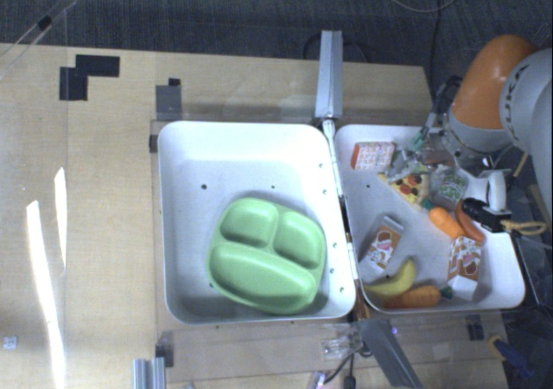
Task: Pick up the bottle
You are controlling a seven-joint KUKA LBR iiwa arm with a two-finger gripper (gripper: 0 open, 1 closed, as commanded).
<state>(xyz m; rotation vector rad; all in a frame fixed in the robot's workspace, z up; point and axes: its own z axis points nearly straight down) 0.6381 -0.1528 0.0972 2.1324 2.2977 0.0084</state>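
A grey robot arm point(527, 93) with an orange band point(484, 76) reaches in from 3 o'clock over the right bin point(425, 245) of two shallow white bins standing side by side on a wooden bench point(86, 206). Its gripper point(430, 143) hangs over the bin's 1 o'clock corner, dark against the clutter there; it cannot be told whether it is released, clenched or grasping anything. What appears to be the bottle point(447, 188), a clear object with a greenish tint, lies in the right bin at about 2 o'clock from the bin's centre, just below the gripper at its 5 o'clock; contact between the two cannot be made out. A colourful packet point(409, 181) lies just beside the bottle at its 9 o'clock, and a small red-and-white carton point(373, 156) sits at the bin's 11 o'clock corner. An orange carrot point(447, 223) lies at the bottle's 6 o'clock. Toward the bin's near edge are a tilted carton point(381, 249), a banana point(393, 279) with a second carrot point(416, 296) touching it at 5 o'clock, and another carton point(465, 263) at the 5 o'clock corner. The left bin point(177, 206) holds a green divided plate point(268, 253), turned face down, toward its 5 o'clock side.
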